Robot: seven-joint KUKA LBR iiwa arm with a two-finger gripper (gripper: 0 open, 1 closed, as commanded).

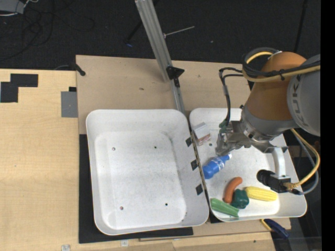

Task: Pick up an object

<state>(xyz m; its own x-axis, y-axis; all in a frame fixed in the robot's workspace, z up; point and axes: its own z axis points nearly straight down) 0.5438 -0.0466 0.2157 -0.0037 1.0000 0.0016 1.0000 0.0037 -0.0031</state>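
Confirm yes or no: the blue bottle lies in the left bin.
No, the blue bottle lies in the right bin, near its left wall, just below the gripper.

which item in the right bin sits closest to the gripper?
The blue bottle, just below the gripper. The carrot, corn and green items lie farther down.

— What's around the rig on your feed?
— I see a light wooden desk (36, 156) filling the left, dark carpeted floor (78, 20) along the top with loose cables (15, 1) upper left, and a slanted aluminium rail (155, 38) at top centre.
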